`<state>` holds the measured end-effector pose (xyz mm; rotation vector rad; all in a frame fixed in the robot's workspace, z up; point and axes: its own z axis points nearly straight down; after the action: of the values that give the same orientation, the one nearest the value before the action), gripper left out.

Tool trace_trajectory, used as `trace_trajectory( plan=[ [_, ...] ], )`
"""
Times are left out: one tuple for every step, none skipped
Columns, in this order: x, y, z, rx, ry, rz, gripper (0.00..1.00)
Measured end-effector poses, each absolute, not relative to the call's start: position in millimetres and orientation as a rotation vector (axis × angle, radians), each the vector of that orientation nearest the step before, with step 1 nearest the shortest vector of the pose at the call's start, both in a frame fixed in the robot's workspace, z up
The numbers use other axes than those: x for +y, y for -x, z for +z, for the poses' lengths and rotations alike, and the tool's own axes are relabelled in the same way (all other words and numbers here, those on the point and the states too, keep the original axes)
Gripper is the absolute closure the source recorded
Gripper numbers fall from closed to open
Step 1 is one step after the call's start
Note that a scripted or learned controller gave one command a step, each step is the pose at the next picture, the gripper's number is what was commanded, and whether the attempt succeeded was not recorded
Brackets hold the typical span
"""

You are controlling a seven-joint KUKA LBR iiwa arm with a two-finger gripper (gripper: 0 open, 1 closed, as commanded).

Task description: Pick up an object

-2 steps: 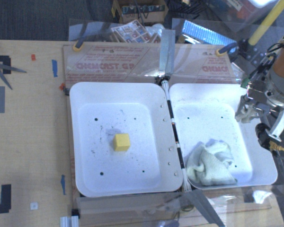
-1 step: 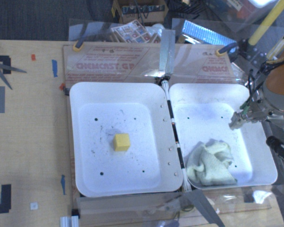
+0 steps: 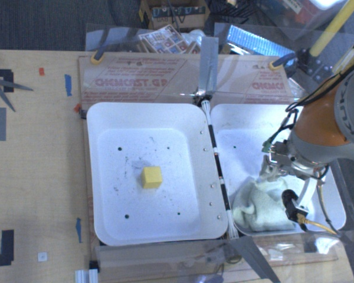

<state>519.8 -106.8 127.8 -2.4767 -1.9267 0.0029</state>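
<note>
Yellow foam, a small cube (image 3: 152, 177), lies near the middle of the left shallow white plastic bin (image 3: 106, 128), well apart from the arm. In the right shallow white plastic bin (image 3: 236, 128) a crumpled pale white-green cloth (image 3: 261, 208) lies at the near edge. The grey KUKA arm with the orange band (image 3: 318, 128) reaches down over this bin, and its two-finger gripper (image 3: 273, 173) is low, just at the upper edge of the cloth. Whether the claw is released or clenched I cannot tell. Nothing looks lifted, so I judge the pick is not yet done: grasping and raising remain.
</note>
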Motion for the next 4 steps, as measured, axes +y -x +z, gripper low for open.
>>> trace_trajectory(
  plan=[
    [-32.5, -479.4, 183.9, -1.724, 2.624, 0.003, 1.00],
    [-76.6, -518.7, 211.0, -1.741, 2.616, 0.000, 1.00],
    [-100.6, -491.9, 140.6, -2.159, 2.279, 0.001, 1.00],
    [-114.9, -480.5, 92.0, -2.440, 1.984, -0.005, 1.00]
  ],
)
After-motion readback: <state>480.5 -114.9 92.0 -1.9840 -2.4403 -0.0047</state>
